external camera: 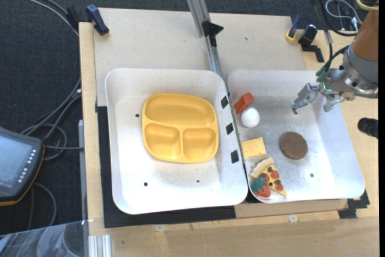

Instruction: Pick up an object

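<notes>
Bench [156,39]: pale board carrying both bins; bare strip along its far edge, clamps at the far corners.
Left bin [120,189]: white, shallow; wide free margin along all four walls.
Yellow tray [179,127]: three compartments, sits at the middle of the left bin, clear of every wall.
Right bin [343,153]: white, shallow; its far half and right-hand side are bare floor, the widest room I have for moving.
My arm [367,51]: enters over the right bin's far right corner.
My gripper [314,100]: hangs over the far right part of the right bin, fingers spread, nothing between them.
Brown disc [293,145]: flat on the right bin's floor near the middle, apart from every wall; open floor on its far and right sides.
Pizza slice [267,179]: on the near left corner of the right bin.
Yellow block [253,147]: beside the left wall, just beyond the pizza slice.
White egg [249,118]: near the left wall, touching the red piece.
Red piece [243,103]: against the left wall, farthest of that row.
</notes>
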